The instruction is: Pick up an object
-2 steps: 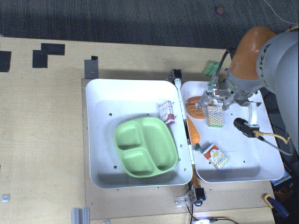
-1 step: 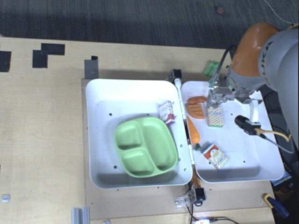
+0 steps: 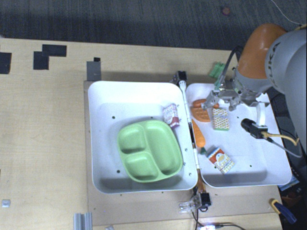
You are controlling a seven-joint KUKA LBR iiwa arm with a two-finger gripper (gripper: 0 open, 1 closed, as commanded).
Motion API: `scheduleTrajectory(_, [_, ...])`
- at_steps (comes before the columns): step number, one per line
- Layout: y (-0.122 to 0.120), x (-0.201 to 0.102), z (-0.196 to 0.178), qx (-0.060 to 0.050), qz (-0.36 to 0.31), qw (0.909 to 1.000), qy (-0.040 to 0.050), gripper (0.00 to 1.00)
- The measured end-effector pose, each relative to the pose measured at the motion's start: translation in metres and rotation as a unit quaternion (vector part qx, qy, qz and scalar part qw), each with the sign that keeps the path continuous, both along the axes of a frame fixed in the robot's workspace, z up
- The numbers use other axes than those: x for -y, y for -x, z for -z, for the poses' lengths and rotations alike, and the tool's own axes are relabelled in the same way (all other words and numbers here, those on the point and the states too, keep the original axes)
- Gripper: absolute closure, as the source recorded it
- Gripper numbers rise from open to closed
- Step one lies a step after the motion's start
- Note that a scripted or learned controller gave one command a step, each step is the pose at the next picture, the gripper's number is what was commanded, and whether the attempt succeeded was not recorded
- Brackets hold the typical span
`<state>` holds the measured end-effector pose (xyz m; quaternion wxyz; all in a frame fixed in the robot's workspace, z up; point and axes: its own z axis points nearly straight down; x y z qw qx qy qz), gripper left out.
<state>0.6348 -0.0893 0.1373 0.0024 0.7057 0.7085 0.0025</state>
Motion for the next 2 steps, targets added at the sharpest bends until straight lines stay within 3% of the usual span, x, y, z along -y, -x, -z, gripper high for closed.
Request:
scheduleTrajectory(1, [-0.0014,-0.0009,-0.0112,0.002,-0.001,1.0,-0.0003,1.0])
scheduleTrajectory(2, [-0.0013,-0.0009,-0.0111,0.002,-0.001,1.0,-0.0003,0.0])
